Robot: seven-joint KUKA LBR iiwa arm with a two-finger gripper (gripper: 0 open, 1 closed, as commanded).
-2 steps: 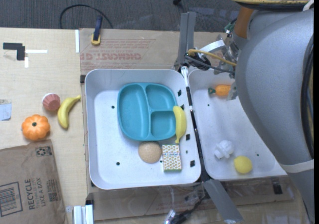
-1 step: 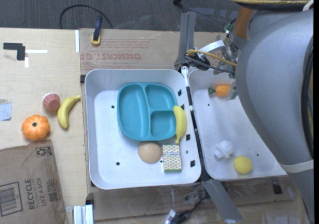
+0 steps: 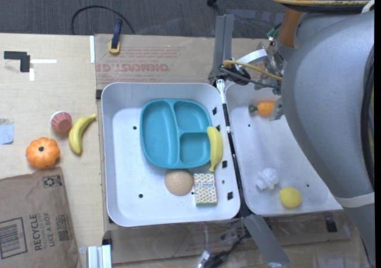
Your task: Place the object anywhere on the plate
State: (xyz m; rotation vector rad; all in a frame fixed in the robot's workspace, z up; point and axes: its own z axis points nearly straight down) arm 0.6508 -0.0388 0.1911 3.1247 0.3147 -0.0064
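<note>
A teal divided plate (image 3: 172, 130) lies in the left bin (image 3: 119, 201). A yellow banana (image 3: 215, 147) rests across the plate's right rim. In the right bin (image 3: 309, 186) a small orange object (image 3: 264, 108) sits near the far wall, right beside the bulky grey arm (image 3: 333, 100). My gripper (image 3: 277, 110) is at that spot, mostly hidden under the arm, and I cannot see whether it holds anything. A white crumpled object (image 3: 267, 178) and a yellow lemon (image 3: 290, 197) lie near the right bin's front.
In the left bin, in front of the plate, are a tan round object (image 3: 178, 182) and a patterned sponge (image 3: 205, 189). On the bench to the left lie a small pumpkin (image 3: 43, 152), a second banana (image 3: 80, 133), a pink cupcake (image 3: 61, 122) and a paper bag (image 3: 36, 219).
</note>
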